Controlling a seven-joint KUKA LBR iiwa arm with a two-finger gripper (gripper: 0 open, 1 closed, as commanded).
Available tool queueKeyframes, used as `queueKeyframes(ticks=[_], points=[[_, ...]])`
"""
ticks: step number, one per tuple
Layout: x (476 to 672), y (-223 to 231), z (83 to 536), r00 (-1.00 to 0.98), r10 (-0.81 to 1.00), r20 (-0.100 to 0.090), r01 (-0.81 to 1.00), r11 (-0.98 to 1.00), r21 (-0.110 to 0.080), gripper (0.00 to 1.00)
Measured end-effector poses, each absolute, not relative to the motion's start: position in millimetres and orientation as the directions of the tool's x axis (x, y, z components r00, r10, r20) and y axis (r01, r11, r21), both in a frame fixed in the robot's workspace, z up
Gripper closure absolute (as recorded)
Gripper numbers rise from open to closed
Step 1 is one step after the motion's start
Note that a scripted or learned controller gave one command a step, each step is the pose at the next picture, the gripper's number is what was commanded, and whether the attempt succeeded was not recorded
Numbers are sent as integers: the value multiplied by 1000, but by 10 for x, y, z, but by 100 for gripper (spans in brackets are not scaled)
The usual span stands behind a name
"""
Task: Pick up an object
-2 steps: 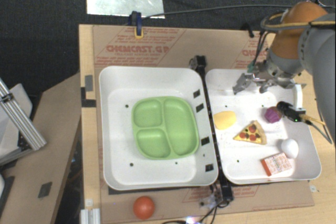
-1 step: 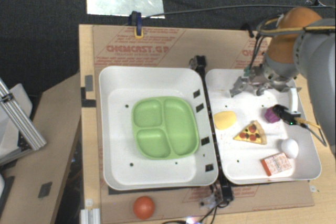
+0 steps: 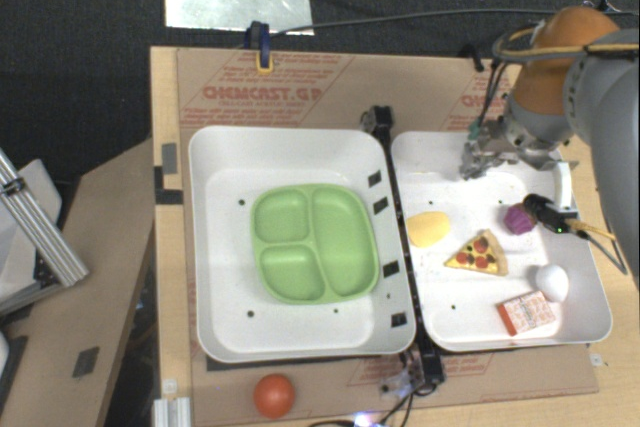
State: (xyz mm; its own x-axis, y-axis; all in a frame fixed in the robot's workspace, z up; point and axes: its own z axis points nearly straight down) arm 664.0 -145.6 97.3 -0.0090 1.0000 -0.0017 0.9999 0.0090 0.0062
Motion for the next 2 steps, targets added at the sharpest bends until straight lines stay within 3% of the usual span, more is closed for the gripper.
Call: queueKeyframes(ticks=[2], points=[[6643,-1332,1964,-7,1000,-1,1000,7,6,100]])
